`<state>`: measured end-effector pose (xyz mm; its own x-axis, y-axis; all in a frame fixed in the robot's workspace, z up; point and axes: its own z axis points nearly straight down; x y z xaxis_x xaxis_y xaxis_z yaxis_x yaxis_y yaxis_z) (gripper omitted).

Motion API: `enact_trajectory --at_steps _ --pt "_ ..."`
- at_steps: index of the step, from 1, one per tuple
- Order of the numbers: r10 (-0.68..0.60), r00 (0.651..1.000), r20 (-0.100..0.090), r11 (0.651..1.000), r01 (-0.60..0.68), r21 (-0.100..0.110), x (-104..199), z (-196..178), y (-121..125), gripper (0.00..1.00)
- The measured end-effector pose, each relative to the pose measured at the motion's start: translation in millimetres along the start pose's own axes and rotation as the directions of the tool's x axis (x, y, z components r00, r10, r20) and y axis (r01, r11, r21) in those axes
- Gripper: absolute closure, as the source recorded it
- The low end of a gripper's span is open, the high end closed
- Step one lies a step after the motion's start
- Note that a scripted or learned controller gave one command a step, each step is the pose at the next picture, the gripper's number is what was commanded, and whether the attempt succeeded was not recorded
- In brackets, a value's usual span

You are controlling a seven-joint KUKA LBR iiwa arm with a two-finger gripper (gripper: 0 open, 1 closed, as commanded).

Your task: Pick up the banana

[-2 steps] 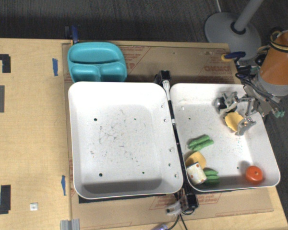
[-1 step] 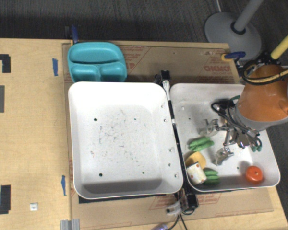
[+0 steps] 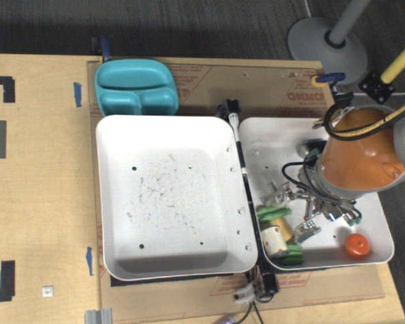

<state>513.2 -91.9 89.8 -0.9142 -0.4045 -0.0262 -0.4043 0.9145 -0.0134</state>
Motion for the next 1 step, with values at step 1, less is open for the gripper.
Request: enact_trajectory --at_steps 1 --pt "0.352 0.936 -0.023 0.936 -0.352 -0.004 -63.1 -94.5 47.8 0.0"
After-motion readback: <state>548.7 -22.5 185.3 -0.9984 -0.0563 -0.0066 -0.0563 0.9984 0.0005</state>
